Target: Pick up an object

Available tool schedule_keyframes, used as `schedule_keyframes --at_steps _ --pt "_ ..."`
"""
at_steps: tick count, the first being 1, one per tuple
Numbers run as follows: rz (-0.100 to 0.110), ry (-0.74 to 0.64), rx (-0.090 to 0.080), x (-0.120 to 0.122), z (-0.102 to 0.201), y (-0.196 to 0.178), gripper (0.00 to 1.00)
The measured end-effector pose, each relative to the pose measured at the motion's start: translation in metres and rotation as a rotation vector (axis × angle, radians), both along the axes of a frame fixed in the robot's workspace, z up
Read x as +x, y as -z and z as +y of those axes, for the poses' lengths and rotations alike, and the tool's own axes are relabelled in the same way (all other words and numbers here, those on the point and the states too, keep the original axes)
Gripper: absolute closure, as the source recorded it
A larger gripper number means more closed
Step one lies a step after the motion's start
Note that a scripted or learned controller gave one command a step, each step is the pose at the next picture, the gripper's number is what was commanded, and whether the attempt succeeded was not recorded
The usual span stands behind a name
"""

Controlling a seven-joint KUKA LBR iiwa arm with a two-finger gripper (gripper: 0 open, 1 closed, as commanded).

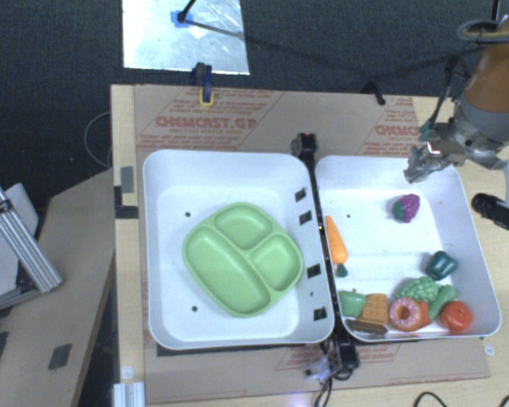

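Cardboard-covered desk (237,121) bears 2 white bins (229,172); fingers (422,166) hover above the purple grapes (405,207), seemingly empty, their opening unclear.

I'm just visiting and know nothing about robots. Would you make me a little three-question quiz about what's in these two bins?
1. True or false: the green divided plate lies in the left bin.
2. Which toy lies nearest the gripper? A) carrot B) purple grapes C) doughnut
3. Fill in: the carrot lies along the right bin's ____ wall.

Key: 1 true; 2 B; 3 left.
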State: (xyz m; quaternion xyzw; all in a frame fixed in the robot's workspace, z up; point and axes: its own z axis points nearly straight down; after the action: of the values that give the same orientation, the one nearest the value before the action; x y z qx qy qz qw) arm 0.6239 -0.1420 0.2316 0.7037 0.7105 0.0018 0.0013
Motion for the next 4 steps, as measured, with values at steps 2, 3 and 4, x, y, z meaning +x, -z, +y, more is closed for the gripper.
schedule_keyframes --at_steps 2,3,4 --pt "0.000 0.001 0.000 0.023 0.105 -0.002 1.00" --pt "0.001 0.003 -0.002 0.034 0.102 0.014 1.00" --pt "0.001 0.003 -0.002 0.035 0.103 0.013 1.00"
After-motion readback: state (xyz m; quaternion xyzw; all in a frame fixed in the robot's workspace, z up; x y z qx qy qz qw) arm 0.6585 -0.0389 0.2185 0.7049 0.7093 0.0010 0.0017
